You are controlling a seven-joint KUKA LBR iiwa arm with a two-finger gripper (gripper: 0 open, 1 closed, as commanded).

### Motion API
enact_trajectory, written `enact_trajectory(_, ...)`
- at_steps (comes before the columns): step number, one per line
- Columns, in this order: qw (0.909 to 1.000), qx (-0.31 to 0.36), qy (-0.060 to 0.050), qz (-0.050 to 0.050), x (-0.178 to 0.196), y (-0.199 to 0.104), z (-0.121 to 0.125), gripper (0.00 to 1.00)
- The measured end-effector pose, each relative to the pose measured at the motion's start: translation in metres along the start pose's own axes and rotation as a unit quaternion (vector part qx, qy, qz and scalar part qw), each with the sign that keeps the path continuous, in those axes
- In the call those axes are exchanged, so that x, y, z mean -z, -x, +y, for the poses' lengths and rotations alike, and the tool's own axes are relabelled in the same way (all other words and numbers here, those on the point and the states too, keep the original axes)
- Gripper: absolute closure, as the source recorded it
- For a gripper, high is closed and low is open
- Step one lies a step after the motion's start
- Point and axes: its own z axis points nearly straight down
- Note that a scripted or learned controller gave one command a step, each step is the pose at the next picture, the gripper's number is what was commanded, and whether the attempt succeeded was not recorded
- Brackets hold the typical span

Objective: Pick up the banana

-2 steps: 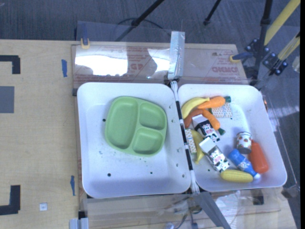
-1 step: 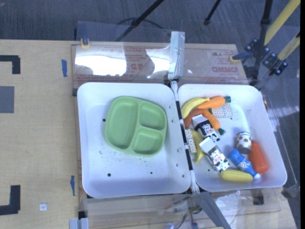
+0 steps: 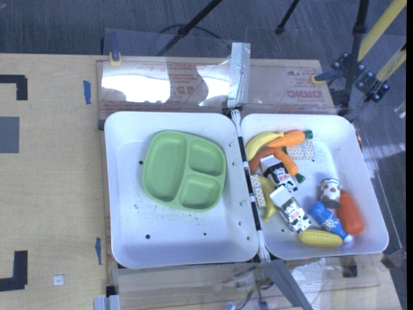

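Note:
The yellow banana (image 3: 257, 144) lies curved in the far left corner of the right bin (image 3: 373, 206). An orange carrot (image 3: 288, 138) rests against its right end, and a second orange piece (image 3: 284, 161) lies just in front of it. Another yellow piece (image 3: 265, 197) runs along the bin's left wall below the banana; I cannot tell what it is.
The right bin also holds black-and-white boxes (image 3: 279, 175), a small white can (image 3: 330, 190), a blue item (image 3: 324, 217), a red-orange piece (image 3: 351, 214) and a yellow corn cob (image 3: 321, 239). A green divided plate (image 3: 184, 170) sits in the left bin (image 3: 122, 199).

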Motion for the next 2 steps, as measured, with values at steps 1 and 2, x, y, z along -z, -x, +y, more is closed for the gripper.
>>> enact_trajectory(1, 0.9941, -0.108, 0.0, 0.0, 0.027, -0.038, -0.067, 1.0)
enact_trajectory(2, 0.9941, -0.108, 0.001, -0.002, 0.038, -0.037, -0.067, 1.0)
